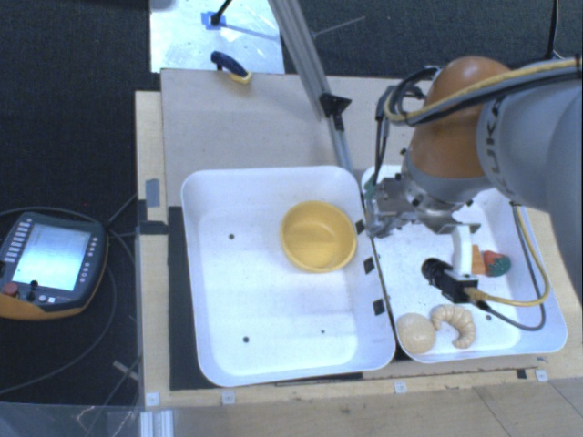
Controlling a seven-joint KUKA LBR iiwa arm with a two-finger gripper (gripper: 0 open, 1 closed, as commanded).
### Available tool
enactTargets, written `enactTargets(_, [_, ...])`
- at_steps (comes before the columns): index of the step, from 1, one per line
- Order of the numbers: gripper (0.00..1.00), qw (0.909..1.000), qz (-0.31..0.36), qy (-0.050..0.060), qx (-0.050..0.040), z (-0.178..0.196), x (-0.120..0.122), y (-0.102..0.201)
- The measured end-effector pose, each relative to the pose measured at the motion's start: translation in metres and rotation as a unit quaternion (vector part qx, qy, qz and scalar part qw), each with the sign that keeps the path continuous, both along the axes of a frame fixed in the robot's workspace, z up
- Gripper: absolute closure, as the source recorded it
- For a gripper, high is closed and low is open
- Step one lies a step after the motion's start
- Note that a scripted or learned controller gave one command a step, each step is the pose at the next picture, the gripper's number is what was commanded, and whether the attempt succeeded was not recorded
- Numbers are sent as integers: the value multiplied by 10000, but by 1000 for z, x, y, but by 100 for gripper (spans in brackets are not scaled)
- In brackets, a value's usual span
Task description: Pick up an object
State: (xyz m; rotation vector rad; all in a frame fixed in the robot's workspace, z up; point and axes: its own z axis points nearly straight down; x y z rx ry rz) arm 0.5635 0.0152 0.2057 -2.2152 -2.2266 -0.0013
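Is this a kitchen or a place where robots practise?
Most likely a robot lab. A big grey arm reaches over two white bins holding a yellow bowl and small toys, and a control tablet lies nearby on dark carpet.

— What's the floor (64, 80) like from where you stand?

— Dark, rough, like carpet. A pale bench (246, 116) sits on it, with a brighter patch (196, 25) at its far edge.

— Anything lying about?

— A pendant (50, 262) with a lit screen on the floor at the left, its cable (118, 212) trailing toward the bench. A metal pole (305, 53) slants across the top.
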Motion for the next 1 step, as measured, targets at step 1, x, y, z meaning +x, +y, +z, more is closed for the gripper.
enactTargets(1, [100, 10000, -1, -9, 3, 18, -14, 49])
